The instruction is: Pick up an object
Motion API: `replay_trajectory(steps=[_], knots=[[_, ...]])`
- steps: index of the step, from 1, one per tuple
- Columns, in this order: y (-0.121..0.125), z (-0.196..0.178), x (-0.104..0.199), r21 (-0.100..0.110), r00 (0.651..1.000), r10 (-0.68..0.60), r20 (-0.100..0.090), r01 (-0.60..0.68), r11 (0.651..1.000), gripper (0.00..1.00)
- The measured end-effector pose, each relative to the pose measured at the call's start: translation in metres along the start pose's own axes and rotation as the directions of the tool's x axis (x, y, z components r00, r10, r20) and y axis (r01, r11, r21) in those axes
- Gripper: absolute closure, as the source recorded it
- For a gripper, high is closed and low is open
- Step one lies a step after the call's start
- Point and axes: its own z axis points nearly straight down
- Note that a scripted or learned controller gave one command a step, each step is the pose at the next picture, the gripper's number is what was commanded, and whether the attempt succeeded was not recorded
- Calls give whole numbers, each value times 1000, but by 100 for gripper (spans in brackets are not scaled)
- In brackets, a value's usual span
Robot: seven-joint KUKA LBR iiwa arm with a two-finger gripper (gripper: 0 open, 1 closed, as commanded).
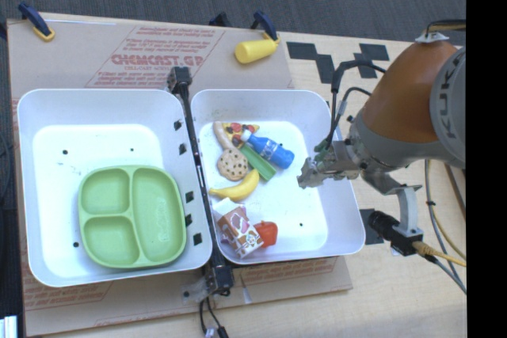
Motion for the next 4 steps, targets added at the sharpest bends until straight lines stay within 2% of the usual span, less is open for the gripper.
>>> replay_trajectory(steps=[1, 2, 3, 4], knots=[[84, 2, -32, 2, 1000, 0, -1, 0, 1000, 100], [159, 36, -65, 2, 1000, -1, 0, 1, 1000, 100], [159, 35, -65, 2, 1000, -1, 0, 1, 1000, 0], [132, 131, -66, -12, 1000, 0, 1, 0, 1000, 0]])
